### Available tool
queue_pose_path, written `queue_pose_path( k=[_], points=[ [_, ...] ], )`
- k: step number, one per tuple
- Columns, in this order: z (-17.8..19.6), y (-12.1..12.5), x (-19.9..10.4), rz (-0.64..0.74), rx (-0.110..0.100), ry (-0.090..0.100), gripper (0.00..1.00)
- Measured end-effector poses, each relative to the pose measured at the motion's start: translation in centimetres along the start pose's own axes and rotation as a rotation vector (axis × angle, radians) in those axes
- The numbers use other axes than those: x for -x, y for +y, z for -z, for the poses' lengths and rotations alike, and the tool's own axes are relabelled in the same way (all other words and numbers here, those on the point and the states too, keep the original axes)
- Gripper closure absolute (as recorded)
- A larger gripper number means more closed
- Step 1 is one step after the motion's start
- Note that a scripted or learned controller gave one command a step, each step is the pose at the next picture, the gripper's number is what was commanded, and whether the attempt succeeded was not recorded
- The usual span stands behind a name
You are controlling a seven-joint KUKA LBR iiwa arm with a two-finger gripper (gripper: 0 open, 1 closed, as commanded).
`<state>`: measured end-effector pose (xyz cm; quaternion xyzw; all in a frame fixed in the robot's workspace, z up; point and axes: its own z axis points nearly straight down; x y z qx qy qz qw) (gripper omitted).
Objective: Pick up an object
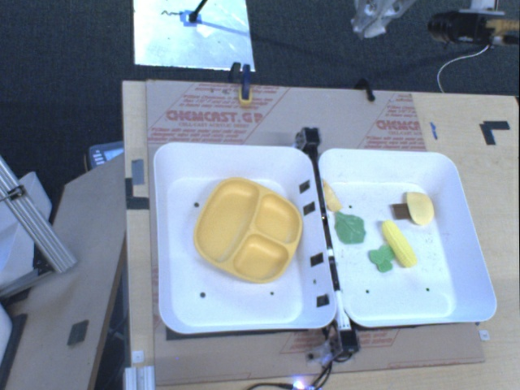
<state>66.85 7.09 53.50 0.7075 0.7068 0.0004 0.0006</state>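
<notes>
So the gripper (pixel 375 10) hangs way up top, well clear of both bins, and I honestly can't tell its state. Over in the right bin (pixel 463 299) sit a corn cob (pixel 398 243), two green pieces and a yellow slice (pixel 420 208); the left bin (pixel 175 299) has a yellow tray (pixel 248 229).

tray (pixel 248 229) in left bin (pixel 175 299) | corn (pixel 398 243) in right bin (pixel 463 299)
</notes>
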Motion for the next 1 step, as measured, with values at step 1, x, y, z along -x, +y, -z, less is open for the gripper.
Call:
queue_pose_path(
  k=[1],
  points=[
    [0.02,-0.29,8.77,-0.006,0.001,-0.003,1.00]
  ],
)
